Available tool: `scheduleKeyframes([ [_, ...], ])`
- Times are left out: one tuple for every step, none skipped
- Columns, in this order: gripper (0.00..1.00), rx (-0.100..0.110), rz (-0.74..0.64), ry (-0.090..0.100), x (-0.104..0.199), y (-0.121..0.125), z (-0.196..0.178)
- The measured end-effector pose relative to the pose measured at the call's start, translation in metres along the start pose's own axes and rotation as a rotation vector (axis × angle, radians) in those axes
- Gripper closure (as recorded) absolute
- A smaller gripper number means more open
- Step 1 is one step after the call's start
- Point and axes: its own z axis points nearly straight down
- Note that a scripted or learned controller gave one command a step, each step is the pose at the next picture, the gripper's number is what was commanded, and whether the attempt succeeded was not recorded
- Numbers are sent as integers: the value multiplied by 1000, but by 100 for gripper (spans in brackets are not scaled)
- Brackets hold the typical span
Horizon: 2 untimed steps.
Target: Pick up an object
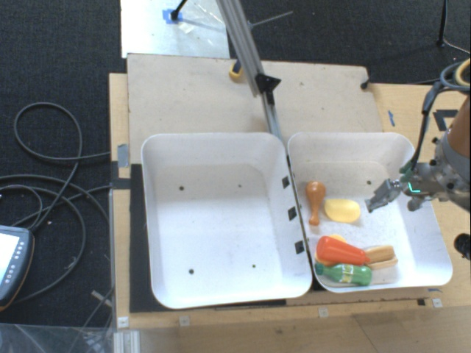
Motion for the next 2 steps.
scheduleKeyframes([
  [0,-4,3,0,0,0,-2],
  [0,3,5,0,-7,6,55],
])
